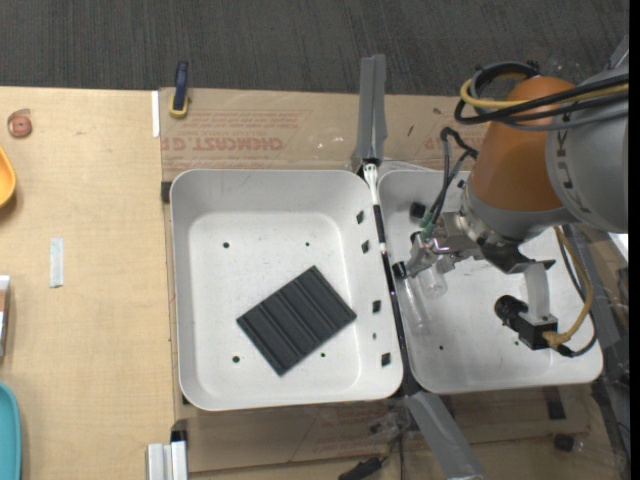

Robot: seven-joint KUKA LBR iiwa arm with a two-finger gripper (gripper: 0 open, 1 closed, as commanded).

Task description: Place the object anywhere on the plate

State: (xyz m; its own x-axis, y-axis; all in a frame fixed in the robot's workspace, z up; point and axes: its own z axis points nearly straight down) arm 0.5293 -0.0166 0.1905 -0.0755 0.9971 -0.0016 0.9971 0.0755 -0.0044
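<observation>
Object (pixel 432 282): small, clear, hard to make out, low against the left wall of the right bin (pixel 500 373), just under the gripper (pixel 433 255). Too faint to tell its long axis or which way it points. Cannot tell how far open the gripper is, nor whether anything is held.

Plate (pixel 297 319): dark ribbed slab, flat on the floor of the left bin (pixel 200 218), long axis from lower left to upper right, ribs along it. Between object and plate, the two bin walls, touching, with black clips on the rim. Grey arm (pixel 590 168) with orange band above the right bin, yellow cable looped about it. Blue clamp (pixel 181 86) on the printed cardboard (pixel 250 133) behind the bins. Pale wooden bench (pixel 90 268) to the left; dark carpet (pixel 250 18) beyond.
</observation>
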